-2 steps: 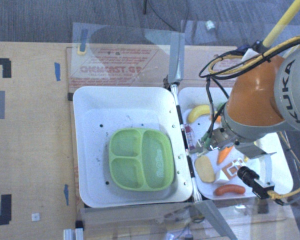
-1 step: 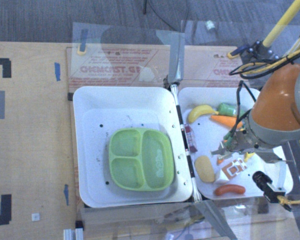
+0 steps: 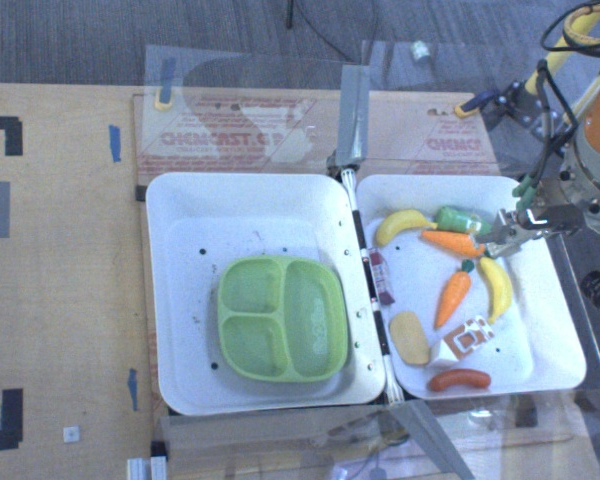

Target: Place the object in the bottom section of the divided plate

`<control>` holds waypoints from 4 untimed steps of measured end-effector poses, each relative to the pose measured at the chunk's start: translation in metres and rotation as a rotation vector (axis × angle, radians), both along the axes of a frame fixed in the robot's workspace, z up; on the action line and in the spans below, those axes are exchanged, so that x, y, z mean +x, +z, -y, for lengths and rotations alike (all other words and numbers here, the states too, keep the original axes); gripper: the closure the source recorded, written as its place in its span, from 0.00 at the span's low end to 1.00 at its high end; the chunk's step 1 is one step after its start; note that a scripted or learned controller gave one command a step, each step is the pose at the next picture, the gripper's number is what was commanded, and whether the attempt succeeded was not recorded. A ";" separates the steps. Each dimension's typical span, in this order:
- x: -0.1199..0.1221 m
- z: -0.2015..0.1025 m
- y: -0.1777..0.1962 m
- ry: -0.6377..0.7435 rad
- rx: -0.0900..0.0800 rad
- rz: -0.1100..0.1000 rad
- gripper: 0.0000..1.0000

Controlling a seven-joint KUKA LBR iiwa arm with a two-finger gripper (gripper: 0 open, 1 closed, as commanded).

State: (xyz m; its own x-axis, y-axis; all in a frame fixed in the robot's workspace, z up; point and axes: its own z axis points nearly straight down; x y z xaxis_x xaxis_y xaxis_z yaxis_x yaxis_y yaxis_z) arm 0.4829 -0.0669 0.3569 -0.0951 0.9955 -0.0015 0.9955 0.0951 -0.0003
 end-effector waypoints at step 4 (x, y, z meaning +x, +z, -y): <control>-0.003 -0.105 -0.165 0.211 0.001 -0.002 1.00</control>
